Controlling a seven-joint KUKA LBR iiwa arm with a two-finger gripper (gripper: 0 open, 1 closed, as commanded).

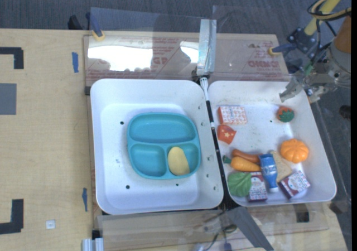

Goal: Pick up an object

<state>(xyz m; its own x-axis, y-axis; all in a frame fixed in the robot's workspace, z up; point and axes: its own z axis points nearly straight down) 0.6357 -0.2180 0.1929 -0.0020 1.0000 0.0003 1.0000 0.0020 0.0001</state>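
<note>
Nothing is being lifted yet: the grey two-finger hand (302,89) is hovering at two o'clock over the right shallow white bin (326,158), and whether it is open or closed I cannot tell. The grasp is all still to come, I'd say. Nearest candidate, I'm judging, is the small red-and-green round toy (285,114), sitting just at seven o'clock from the hand. It's looking smooth and compact. The orange toy pumpkin (294,150) is waiting at six o'clock, others clustering beyond.
</note>
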